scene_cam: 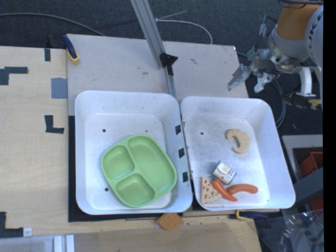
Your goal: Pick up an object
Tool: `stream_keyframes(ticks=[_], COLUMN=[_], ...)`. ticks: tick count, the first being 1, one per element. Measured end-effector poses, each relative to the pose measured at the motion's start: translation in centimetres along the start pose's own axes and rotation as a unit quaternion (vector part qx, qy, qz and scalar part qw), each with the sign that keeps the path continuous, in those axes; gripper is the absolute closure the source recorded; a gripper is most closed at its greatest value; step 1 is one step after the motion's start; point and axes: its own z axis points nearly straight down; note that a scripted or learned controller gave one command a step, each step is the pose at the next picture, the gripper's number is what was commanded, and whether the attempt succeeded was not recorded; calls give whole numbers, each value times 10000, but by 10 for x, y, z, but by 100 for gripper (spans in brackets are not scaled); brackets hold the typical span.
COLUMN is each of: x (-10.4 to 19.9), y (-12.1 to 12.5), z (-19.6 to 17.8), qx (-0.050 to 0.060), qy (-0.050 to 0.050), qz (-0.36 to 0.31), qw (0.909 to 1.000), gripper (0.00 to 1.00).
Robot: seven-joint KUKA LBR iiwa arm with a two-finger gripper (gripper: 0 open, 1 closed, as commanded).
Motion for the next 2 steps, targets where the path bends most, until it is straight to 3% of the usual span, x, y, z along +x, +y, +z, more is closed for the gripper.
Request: stream_keyframes(ticks=[1,2], x=[0,3], y=[0,0], z=[0,44], qx=[2,22], qy=[-2,4], qz=[1,0], qw=[10000,10000], gripper=[0,0])
